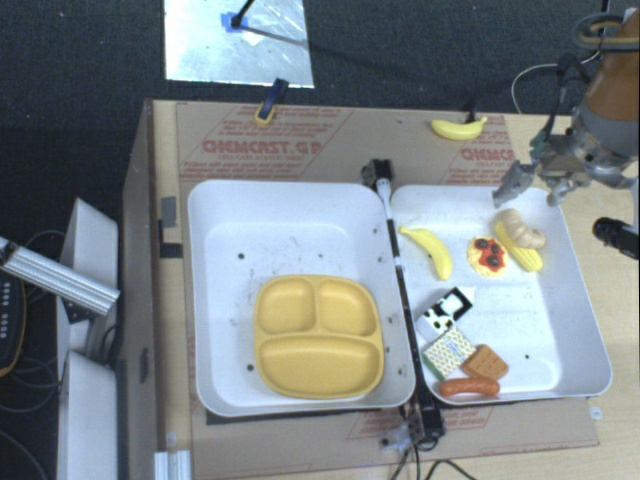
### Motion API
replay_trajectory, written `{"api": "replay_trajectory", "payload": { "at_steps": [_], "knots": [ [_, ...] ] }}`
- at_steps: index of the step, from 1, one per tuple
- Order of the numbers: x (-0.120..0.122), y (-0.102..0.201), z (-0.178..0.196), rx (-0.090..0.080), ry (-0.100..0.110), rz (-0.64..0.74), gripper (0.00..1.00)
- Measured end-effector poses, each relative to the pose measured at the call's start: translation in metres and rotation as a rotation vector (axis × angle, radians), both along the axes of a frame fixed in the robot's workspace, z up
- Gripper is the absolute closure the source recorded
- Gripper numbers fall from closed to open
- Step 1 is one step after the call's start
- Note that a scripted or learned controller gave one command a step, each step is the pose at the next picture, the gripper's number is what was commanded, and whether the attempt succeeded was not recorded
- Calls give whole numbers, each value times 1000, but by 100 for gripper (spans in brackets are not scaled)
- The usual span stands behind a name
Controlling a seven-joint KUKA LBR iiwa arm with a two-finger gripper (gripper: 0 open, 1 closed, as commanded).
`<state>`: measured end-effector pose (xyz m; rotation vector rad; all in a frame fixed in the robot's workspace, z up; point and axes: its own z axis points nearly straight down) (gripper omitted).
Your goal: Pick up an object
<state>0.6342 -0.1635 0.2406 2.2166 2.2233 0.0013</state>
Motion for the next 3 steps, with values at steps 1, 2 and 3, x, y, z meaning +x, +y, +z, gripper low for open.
{"api": "replay_trajectory", "payload": {
  "at_steps": [1,2,3],
  "knots": [
    [10,55,-85,2,2,1,0],
    [-2,78,-157,1,3,2,0],
    [0,78,-145,1,-1,3,100]
  ]
}}
